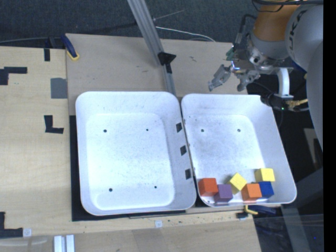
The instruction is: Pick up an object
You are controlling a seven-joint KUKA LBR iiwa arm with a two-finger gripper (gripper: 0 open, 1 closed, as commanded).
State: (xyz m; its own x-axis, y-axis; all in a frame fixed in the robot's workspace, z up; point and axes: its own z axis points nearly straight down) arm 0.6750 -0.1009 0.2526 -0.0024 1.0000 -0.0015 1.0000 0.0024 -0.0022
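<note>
Camera view: I see my two-finger gripper spread open, gripping nothing, above the right white bin's far rim; small coloured blocks lie well below the fingers.

A metal pole slants across the tan bench; black tape marks — and perhaps a yellow-blue clamp — lie at left.

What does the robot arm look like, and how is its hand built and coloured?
The arm is a thick, rounded grey body with a wide orange band above the wrist. Below the band, the wrist is a cluster of dark and metallic parts. The hand is small, with two thin grey fingers. Black cables loop above the band, and a white curved piece sits beside the wrist.
</note>
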